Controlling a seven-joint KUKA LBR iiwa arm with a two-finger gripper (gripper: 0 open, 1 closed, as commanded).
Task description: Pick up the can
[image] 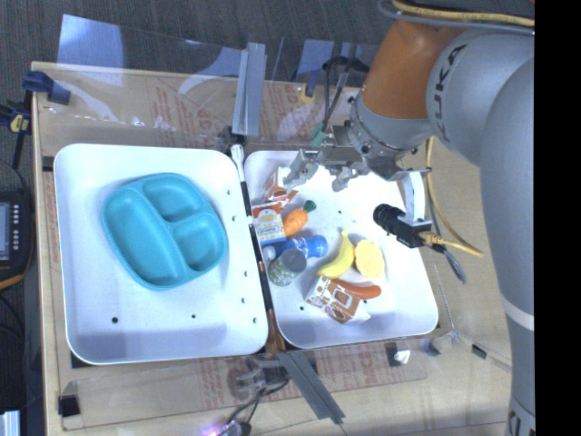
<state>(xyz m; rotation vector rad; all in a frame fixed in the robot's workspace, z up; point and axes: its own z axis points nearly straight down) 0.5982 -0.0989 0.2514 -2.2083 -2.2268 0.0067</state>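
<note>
The can (288, 264), small with a dull grey-green top, stands in the right bin (408, 312) near its left wall. It touches a blue bottle (310, 245). My gripper (319, 176) hangs over the far part of that bin, up and to the right of the can and well apart from it. Its two fingers (294, 173) are spread open, with nothing between them. The grey arm with its orange band comes in from the upper right.
Around the can lie a carrot (296, 221), a banana (338, 257), a yellow lemon (369, 259), a hot dog (359, 291) and printed packets (330, 302). The left bin (82, 325) holds a blue divided plate (164, 228).
</note>
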